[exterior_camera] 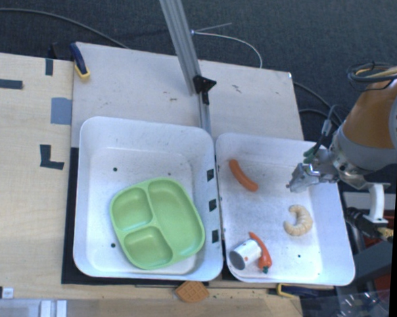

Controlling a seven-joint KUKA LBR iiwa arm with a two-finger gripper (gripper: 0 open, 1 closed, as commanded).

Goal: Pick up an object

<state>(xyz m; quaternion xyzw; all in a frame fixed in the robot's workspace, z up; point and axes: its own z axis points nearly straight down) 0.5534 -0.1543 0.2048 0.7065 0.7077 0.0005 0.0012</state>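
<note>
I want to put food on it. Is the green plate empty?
Empty. The green plate lies flat in the left bin, and all three of its compartments show bare green.

We look down on a pale wooden desk (21, 176) with a whitish board (143, 83) laid over it, set on dark carpet (74, 3). Thin cables (32, 13) trail across the floor, a slanted metal rail (180, 31) crosses above, and grey tape patches (61, 109) mark the wood.
</note>
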